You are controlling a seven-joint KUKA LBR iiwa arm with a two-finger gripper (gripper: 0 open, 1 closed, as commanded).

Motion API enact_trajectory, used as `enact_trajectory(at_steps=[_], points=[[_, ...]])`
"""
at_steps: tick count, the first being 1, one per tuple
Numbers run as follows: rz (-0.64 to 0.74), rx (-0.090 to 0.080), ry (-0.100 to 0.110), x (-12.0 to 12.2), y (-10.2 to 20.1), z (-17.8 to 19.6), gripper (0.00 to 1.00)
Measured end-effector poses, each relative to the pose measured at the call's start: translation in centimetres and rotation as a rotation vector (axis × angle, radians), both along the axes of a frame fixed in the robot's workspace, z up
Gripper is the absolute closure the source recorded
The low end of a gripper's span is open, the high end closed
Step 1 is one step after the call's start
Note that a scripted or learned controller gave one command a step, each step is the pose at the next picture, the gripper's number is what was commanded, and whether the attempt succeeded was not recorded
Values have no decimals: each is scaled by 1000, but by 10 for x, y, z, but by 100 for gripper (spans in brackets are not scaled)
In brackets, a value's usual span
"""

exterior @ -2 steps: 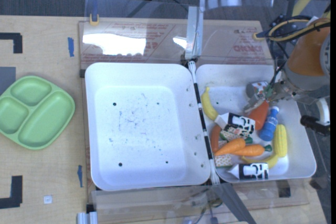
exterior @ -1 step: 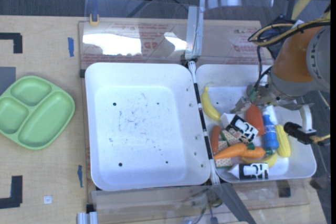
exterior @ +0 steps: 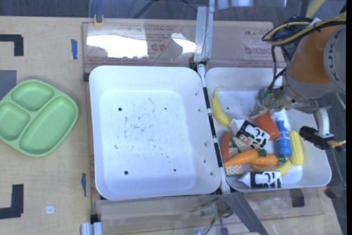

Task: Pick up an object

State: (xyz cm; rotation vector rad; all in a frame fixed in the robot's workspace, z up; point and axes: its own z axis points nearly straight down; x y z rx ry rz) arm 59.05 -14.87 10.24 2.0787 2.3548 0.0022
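Observation:
The right bin [exterior: 316, 176] holds a heap of small items: a yellow banana [exterior: 220, 109] at its left, an orange carrot [exterior: 242, 158], a red-orange piece [exterior: 266, 125], a black-and-white box [exterior: 252, 135], a blue bottle [exterior: 282, 140], a yellow corn cob [exterior: 296, 147] and a black-and-white tube [exterior: 266, 179]. My gripper [exterior: 266, 99] hangs low over the back of the pile, just above the red-orange piece. Its fingertips merge with the clutter, so I cannot see anything held between them.
The left bin [exterior: 148, 129] sits beside the right one, with a raised divider between them. A green sectioned plate [exterior: 36, 116] lies on the bench at far left. Clear plastic walls stand behind both bins. The arm's grey and orange body [exterior: 316, 63] covers the right bin's back right corner.

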Motion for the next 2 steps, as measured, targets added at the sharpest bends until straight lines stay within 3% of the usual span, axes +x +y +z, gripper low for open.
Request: enact_trajectory(at_steps=[1, 2], points=[[110, -3, -10, -40, -5, -8, 100], [155, -1, -1, 2, 59, 137, 100]])
